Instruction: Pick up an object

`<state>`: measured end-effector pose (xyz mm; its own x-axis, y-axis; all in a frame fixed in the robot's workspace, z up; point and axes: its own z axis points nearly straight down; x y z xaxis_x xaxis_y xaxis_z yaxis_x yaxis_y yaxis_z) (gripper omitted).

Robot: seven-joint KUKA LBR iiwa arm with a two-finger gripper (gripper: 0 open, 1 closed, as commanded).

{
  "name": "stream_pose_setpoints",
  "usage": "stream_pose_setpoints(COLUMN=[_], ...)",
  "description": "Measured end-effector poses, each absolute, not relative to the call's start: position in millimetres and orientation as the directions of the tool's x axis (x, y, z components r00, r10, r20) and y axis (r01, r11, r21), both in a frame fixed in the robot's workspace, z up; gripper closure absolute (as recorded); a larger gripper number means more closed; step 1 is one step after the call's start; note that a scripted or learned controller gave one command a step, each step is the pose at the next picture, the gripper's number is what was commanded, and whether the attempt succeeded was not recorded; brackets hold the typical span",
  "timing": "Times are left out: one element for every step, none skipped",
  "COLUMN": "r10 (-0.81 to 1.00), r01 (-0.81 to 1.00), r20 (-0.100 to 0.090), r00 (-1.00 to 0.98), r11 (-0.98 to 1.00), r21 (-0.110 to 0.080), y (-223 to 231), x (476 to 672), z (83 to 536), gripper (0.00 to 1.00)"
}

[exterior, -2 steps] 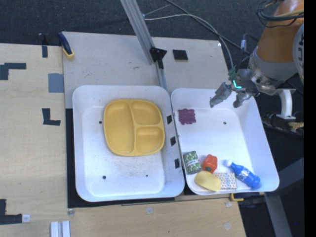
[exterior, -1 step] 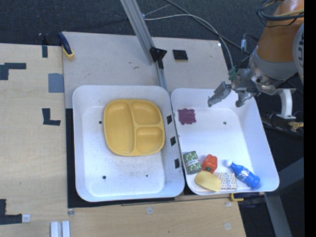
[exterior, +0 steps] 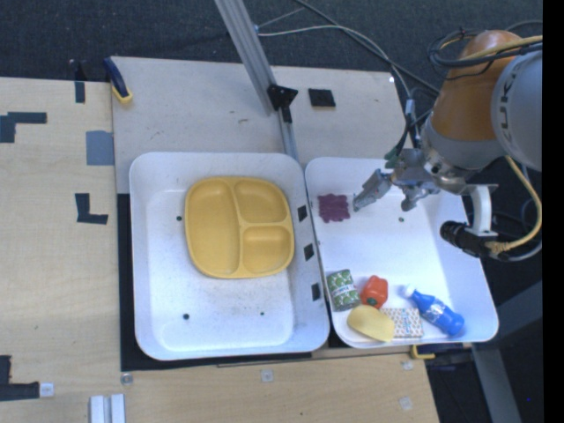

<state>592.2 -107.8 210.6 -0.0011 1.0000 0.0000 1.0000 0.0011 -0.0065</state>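
Gripper (exterior: 393,196) is spread wide, holding nothing, with the purple thing (exterior: 333,207) sitting just left of its fingertips; looks light, soft and flattish, so I'd pinch it across the middle.

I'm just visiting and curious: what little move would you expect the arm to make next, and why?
Probably a short shift left and down: the open gripper hangs over the right bin with nothing between its fingers, and the purple block lies just left of it, apart from the other items.
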Motion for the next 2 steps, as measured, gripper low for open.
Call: stream_pose_setpoints(r10=[1.0,1.0], r01=[1.0,1.0], r20=[0.0,0.0], r00=[-0.001,-0.001], r11=[0.001,0.001], r21=[-0.007,-0.007], y=[-102,-95], x=[591.5,583.3], z=[147,97], gripper=[0.0,0.0])
